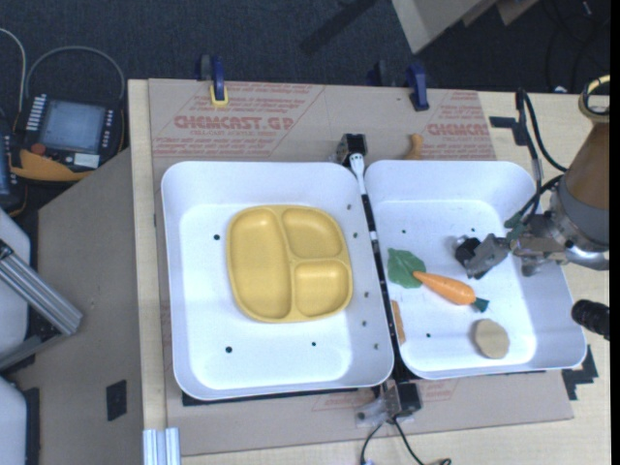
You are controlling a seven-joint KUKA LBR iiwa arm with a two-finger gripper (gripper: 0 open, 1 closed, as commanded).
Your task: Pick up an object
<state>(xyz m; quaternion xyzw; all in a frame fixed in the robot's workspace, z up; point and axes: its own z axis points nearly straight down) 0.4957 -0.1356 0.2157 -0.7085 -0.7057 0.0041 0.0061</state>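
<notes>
Gripper (472, 256), grip state unclear, above tapered glossy carrot (444, 286); rounded tan potato (491, 338) nearby.

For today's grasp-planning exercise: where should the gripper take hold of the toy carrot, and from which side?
Probably across the carrot's orange mid-body, coming from above, fingers straddling its narrow width. It lies flat in the right bin, slanted, leaves at upper left.

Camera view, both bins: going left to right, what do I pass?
Yellow divided plate in the left bin → green leaf → carrot → tool, above the right bin. The beige potato sits nearer the camera, overlapping carrot and tool in the order.
</notes>
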